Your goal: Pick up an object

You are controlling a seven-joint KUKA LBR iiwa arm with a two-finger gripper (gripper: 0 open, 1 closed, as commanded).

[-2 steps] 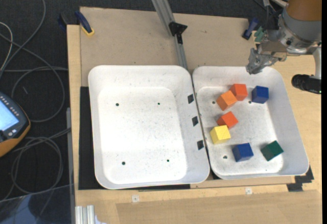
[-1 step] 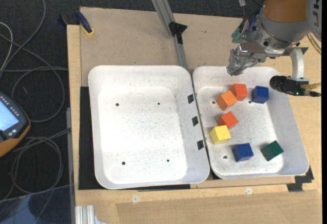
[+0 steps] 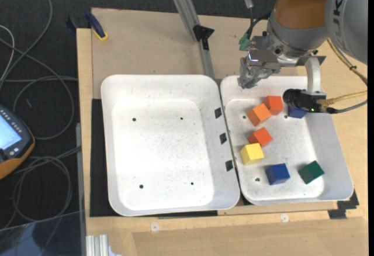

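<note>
The right bin (image 3: 333, 149) holds several small blocks. An orange block (image 3: 260, 113) and a red-orange block (image 3: 273, 103) lie near its back. A second red-orange block (image 3: 262, 136) and a yellow block (image 3: 252, 152) sit in the middle. At the front are a blue block (image 3: 277, 173) and a green block (image 3: 311, 171). A dark blue block (image 3: 296, 112) is partly hidden behind a black fitting on the arm. My gripper (image 3: 247, 80) hangs over the bin's back left corner, left of and behind the orange block, with nothing seen in it.
The left bin (image 3: 117, 132) lies beside the right one, joined by black clips (image 3: 222, 138). A slanted metal rail (image 3: 187, 9) crosses the bench behind the bins. Cables and a handset (image 3: 11, 138) lie off the bench at left.
</note>
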